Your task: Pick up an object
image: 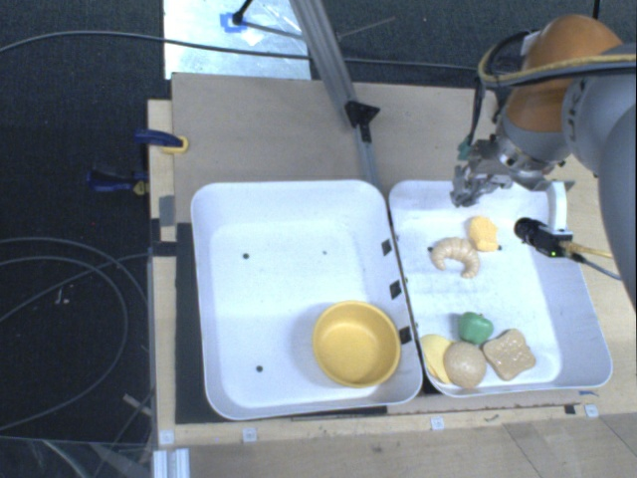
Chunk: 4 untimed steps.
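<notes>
Grey arm with orange band above the wrist [557,58] reaching in from the right, two-finger gripper [468,195] hanging over the far edge of the right shallow white bin [577,317]. Jaw state impossible to tell at this slant, the fingers a dark blur. Just below the gripper, a small pale-yellow block, perhaps cheese [483,233], lying apart from the tips. Beside it, touching or nearly so, a cream curved croissant-shaped toy [456,254]. Near the front wall: a green pepper-like toy [476,326], a tan toast slice [509,355], a beige round lump [464,364], a yellow rounded piece [435,352]. In the left shallow white bin [249,217], a yellow plastic bowl [356,344], upright.
</notes>
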{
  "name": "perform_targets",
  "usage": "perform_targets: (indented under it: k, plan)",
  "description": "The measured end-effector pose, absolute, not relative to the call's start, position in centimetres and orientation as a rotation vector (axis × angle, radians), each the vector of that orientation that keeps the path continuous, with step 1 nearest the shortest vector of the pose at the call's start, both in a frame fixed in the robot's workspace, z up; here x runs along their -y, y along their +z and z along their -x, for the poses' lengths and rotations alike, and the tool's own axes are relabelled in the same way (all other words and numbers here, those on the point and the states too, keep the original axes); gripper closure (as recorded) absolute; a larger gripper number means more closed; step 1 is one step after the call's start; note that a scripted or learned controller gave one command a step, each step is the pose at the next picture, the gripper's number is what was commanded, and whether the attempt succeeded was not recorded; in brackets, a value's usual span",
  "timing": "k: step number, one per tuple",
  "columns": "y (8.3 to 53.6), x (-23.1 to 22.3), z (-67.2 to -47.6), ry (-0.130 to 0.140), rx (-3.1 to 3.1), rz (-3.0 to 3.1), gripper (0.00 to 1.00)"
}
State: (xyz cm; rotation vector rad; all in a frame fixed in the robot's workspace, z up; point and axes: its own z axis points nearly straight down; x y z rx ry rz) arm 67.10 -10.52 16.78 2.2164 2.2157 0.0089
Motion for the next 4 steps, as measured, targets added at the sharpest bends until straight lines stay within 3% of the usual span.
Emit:
perform_targets:
  k: [1, 2, 4]
  plan:
    - [22.3, 10.3, -68.3, 0.009, -2.223, -2.209, 1.00]
    - [23.4, 10.3, -68.4, 0.004, -2.226, -2.212, 1.00]
    - [22.2, -0.3, -67.6, 0.004, -2.234, -2.209, 1.00]
